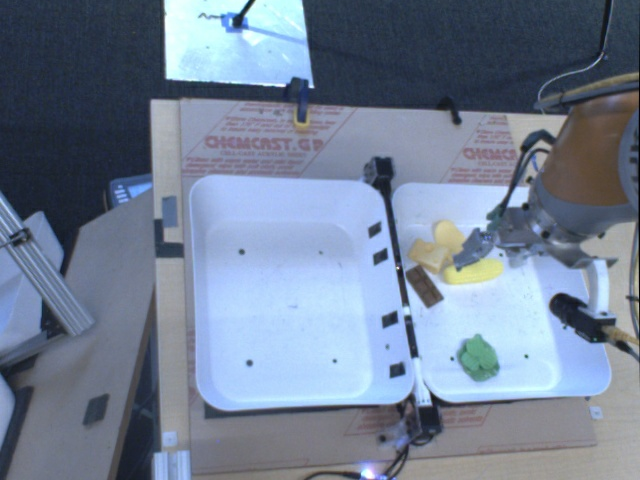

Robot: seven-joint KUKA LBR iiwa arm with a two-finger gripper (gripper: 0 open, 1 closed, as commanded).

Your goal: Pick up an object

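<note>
The right bin (575,373) holds a pale yellow wedge-shaped piece (438,246), a yellow banana-like piece (482,272), a small brown block (424,288) near the divider, and a green lumpy object (479,357) toward the front. My gripper (473,252) reaches in from the right and sits low over the two yellow pieces, at the banana piece's upper left edge. Its tip overlaps the yellow pieces, so any contact is unclear. Nothing is visibly lifted.
The left bin (215,218) lies beside the right one, joined by a black-clipped divider (398,288). The grey and orange arm (590,178) covers the right bin's far right corner. A black fitting (578,317) on the arm hangs over the bin's right side.
</note>
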